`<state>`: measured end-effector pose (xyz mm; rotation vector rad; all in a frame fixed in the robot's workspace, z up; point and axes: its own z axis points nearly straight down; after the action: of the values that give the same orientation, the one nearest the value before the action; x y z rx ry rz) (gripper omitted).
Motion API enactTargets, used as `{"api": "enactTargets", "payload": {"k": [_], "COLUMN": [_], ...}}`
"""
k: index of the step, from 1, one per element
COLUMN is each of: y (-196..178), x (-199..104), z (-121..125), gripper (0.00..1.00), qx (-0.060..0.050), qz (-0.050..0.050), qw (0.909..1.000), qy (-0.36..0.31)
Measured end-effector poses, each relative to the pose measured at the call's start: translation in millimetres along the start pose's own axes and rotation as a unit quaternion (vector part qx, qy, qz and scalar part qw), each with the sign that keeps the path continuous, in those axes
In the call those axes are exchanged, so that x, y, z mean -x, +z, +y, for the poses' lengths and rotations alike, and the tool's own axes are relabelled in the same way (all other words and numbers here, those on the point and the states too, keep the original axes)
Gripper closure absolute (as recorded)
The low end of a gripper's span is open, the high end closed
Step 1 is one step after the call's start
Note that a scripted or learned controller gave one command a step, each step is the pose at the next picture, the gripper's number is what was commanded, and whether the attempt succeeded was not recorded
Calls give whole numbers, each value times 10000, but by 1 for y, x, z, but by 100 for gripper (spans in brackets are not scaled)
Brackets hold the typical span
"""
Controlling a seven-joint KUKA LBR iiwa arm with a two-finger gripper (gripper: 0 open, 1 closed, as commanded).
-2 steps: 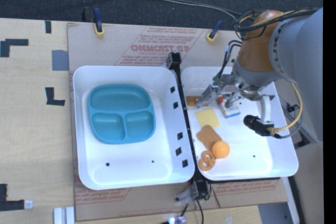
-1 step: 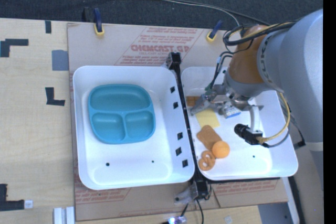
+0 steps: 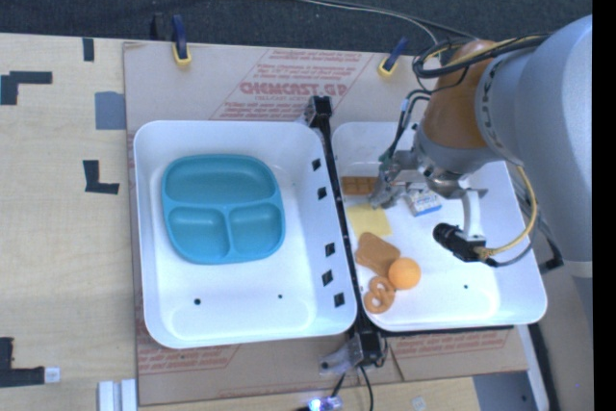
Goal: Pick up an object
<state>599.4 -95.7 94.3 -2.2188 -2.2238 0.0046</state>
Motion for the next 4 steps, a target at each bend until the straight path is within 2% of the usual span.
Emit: {"api": "enactTargets", "payload": {"k": [1, 2, 4], "y": [-62, -107, -94], "x": [0, 0, -101], "z": [-1, 0, 20], "gripper": [100, 100, 100], "qx": [18, 13, -8], "qz": [8, 8, 17], "qw": [10000, 10000, 10000], "qy": [3, 3, -24]}}
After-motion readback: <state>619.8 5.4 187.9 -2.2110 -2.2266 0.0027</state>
